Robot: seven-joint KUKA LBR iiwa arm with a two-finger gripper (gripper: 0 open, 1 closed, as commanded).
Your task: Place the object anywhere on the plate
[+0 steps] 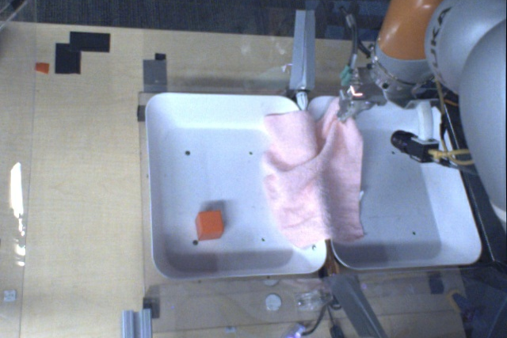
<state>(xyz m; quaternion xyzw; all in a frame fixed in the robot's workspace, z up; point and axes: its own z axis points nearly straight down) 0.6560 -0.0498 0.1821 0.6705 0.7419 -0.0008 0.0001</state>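
Tool: the tool (pixel 348 108) sits at the end of the grey arm with its orange band (pixel 412 12), at the far edge of the right bin, right at the top corner of the pink cloth (pixel 313 174).
Tool state: the cloth's top corner rises to a peak at the tool tip, which suggests it is pinched there — but the fingers themselves are too small and cluttered to make out, so I cannot tell whether the tool is clenched or released.
Task's thing: the pink cloth, draped across the divide between the two bins, with part in the left bin and part in the right, and its lower end lying over the shared rim.
Left bin: the left bin (pixel 170 194) holds the left part of the cloth and a small orange block (pixel 210 225) near its front, well apart from the cloth.
Right bin: the right bin (pixel 428 210) holds the right edge of the cloth; a black part of the arm (pixel 412 145) hangs over it.
Plate: no plate can be made out, so the target spot is unclear from here.
Risk, grip: a thin corner pinch on soft cloth could slip out under the cloth's own weight when lifted.
Risk, snag: the cloth lies over the rim between the bins — dragging it sideways could catch it there.
Risk, block: a trailing cloth could sweep the orange block if carried low across the left bin.
Surface: the wooden surface (pixel 79 186) carries both bins.
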